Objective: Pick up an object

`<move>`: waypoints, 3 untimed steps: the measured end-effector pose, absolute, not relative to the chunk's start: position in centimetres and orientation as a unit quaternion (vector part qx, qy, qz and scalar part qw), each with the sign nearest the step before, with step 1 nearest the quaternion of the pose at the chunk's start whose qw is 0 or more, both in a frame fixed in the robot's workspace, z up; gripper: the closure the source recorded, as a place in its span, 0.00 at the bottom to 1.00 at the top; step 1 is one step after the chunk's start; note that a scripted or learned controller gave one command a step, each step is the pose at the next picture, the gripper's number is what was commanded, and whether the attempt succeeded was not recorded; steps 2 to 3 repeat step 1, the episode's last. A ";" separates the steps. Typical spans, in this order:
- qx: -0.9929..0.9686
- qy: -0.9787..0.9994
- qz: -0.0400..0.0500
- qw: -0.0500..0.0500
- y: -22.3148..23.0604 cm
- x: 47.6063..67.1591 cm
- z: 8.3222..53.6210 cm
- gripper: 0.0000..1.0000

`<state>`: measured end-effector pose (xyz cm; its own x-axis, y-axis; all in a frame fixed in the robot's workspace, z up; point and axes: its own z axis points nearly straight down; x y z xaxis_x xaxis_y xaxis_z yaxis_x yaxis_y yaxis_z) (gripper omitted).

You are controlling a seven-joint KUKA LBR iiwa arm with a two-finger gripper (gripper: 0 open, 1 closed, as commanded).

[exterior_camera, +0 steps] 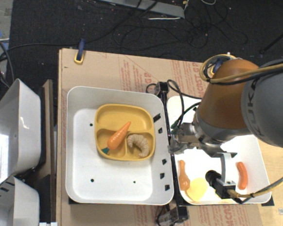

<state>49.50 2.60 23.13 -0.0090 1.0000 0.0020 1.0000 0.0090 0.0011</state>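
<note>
Big arm [230, 102] hangs over the right bin [264, 155], getting ready to grab. Jaws hide under it; can't tell if apart. Next it should drop onto the sausage [243, 175] there.

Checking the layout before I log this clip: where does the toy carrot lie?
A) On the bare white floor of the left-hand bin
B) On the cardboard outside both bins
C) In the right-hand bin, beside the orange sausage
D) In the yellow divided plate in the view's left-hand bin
D: the carrot lies inside the yellow divided plate, beside a pale shrimp-like piece, and that plate sits in the left-hand bin.
</note>
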 end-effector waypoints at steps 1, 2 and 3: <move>-0.704 -0.710 0.000 0.001 8.4 49.2 22.2 1.00; -0.704 -0.710 0.000 0.001 8.4 49.2 22.2 1.00; -0.704 -0.710 0.000 0.001 8.4 49.2 22.2 1.00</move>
